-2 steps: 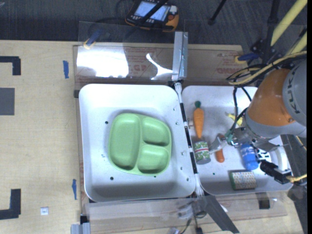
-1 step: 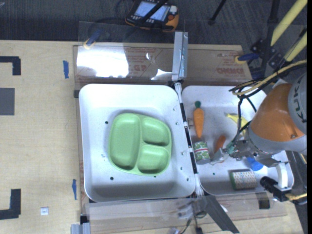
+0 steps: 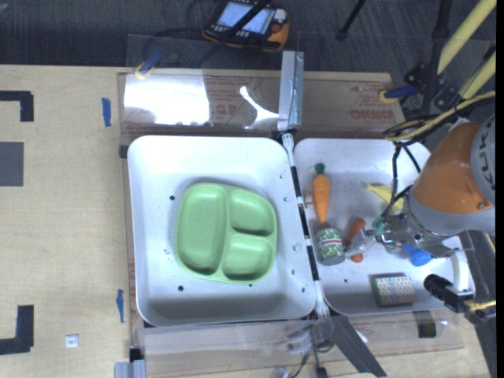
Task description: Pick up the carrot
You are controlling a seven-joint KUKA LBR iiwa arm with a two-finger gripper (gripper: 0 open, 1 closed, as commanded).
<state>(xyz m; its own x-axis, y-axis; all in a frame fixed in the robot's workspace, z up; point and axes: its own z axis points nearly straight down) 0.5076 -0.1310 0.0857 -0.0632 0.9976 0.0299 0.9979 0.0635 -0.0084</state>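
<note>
The carrot [image 3: 321, 196], orange with a small green top, lies lengthwise near the left wall of the right bin [image 3: 354, 154], its top pointing to the far side. My gripper [image 3: 377, 230] hangs low over the middle of that bin, to the right of the carrot and nearer the front, apart from it. The arm's orange band [image 3: 450, 181] rises behind the gripper on the right. Nothing of the carrot is covered.
A small can with a green label [image 3: 331, 245] stands just in front of the carrot. A reddish-orange piece [image 3: 356, 231] lies next to the gripper, a yellow item [image 3: 381, 191] behind it. A ribbed tin [image 3: 392, 289] sits front right. A green divided plate [image 3: 227, 231] lies in the left bin [image 3: 150, 164].
</note>
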